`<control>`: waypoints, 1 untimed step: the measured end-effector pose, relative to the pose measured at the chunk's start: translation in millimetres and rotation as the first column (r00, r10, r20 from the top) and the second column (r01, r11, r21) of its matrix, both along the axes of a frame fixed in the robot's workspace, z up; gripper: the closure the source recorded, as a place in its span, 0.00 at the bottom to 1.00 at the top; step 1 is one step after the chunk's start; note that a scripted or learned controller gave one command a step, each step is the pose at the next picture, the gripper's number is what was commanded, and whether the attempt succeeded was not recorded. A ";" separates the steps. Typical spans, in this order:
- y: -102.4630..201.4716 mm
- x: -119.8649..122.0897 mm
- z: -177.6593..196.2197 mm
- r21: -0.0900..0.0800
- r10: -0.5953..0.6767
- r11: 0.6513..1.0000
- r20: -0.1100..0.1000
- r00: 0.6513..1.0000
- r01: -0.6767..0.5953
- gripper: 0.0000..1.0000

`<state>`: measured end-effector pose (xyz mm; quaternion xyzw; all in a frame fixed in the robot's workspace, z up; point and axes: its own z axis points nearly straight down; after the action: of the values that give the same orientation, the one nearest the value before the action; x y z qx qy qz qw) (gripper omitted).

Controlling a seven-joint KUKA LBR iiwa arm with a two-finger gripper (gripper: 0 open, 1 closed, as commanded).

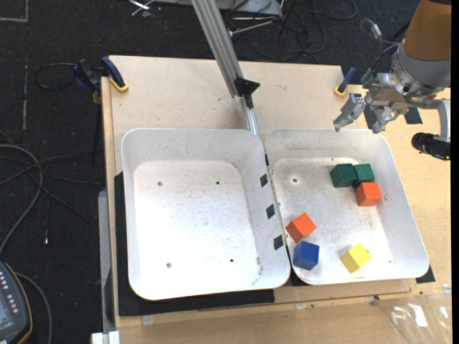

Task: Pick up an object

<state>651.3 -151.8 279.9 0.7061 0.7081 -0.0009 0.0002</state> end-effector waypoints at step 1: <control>-69.0 -2.7 -112.8 0.001 -0.007 1.000 -0.007 1.000 0.007 0.00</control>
<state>648.6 -220.9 167.0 0.7088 0.7054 -0.0031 -0.0027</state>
